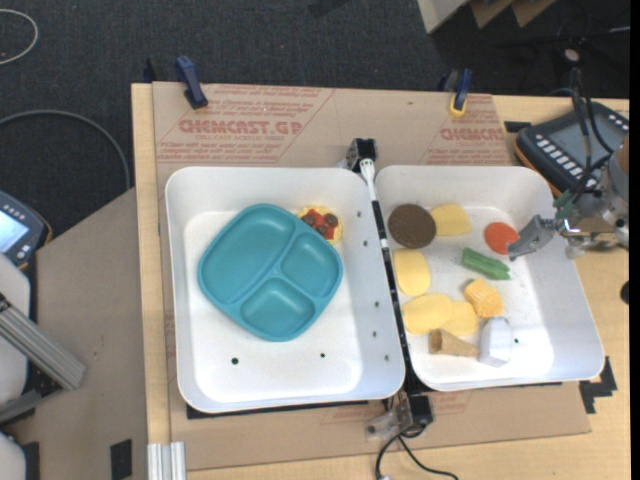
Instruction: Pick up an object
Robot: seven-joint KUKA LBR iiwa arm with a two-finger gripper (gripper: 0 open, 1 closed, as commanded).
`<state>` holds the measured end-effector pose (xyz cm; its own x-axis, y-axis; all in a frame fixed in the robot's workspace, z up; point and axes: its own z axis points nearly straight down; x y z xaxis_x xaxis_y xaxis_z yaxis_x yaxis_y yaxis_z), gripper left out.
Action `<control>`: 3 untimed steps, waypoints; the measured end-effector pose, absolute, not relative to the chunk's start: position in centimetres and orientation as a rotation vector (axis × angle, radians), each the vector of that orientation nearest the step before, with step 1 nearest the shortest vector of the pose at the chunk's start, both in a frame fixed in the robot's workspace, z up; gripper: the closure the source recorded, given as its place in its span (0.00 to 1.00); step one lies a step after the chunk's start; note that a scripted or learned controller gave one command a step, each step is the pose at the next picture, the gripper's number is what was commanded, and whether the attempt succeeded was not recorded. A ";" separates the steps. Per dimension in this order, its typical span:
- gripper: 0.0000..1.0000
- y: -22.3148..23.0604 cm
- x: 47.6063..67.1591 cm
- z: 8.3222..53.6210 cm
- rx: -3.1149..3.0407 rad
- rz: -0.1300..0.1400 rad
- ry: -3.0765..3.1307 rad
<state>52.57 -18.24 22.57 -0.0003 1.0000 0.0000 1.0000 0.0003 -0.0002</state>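
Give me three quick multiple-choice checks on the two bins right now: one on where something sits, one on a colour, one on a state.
1. Where is the teal divided plate?
A. left bin
B. right bin
C. on the cardboard outside the bins

2. What colour is the round item nearest the gripper?
A. blue
B. orange-red
C. white

3. How does the brown disc lie?
A. flat in the right bin
B. between the gripper's fingers
C. stacked on the teal plate

Key: 1 A, the plate lies on the left bin floor. 2 B, it shows orange-red beside the gripper's tip. 3 A, it rests on the right bin floor, apart from the gripper.
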 end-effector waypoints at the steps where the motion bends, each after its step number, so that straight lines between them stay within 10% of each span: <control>1: 0.00 -11.7 51.1 10.0 -2.233 -0.013 -2.232; 2: 0.00 -9.2 48.1 8.7 -2.226 -0.007 -2.224; 3: 1.00 -9.3 48.3 10.0 -2.231 -0.013 -2.229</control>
